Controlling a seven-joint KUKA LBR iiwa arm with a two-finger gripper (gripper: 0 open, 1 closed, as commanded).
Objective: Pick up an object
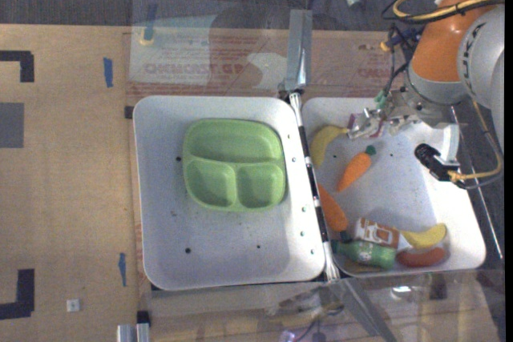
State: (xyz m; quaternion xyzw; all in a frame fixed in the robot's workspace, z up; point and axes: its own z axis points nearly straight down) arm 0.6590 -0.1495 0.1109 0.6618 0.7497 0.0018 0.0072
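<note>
One carrot (354, 170) in right bin (461, 208), just below tool (367, 126)

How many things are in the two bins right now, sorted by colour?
Green: 2, plate, bottle
Orange: 2, carrot, second carrot
Yellow: 2, lemon, banana
Red: 1, sausage
Orange-and-white: 1, carton
Total: 8

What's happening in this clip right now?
The arm reaches in from the right, its gripper low over the back of the right bin, near a toy carrot and a yellow piece. Nothing shows between its fingers. More toy food lies along that bin's front. The left bin holds a green divided plate.
</note>
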